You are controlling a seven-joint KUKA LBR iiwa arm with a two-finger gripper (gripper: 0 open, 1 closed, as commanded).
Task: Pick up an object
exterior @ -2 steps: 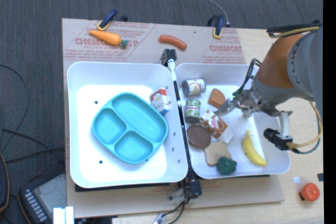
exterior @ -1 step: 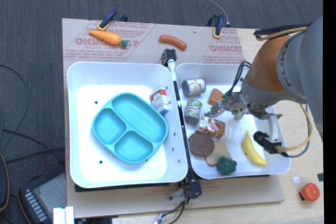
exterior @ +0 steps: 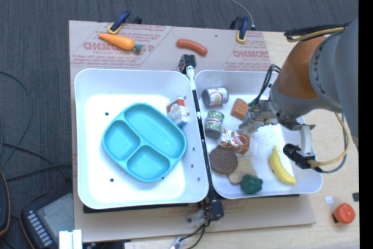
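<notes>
In the camera view, the gripper is hovering low in the right bin, just above a red-and-white packet; whether it is spread or pressed together, I cannot tell. The packet is looking crumpled and glossy, lying flat beside 2 small cans and touching a brown cookie. Judging from this crowding, a descent could be nudging neighbours or slipping off the slick wrapper.

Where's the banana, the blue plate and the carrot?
banana (exterior: 281, 167): camera view, middle of its yellow body.
blue plate (exterior: 144, 141): camera view, the ridge between its compartments.
carrot (exterior: 118, 41): camera view, middle of its orange body.
</notes>
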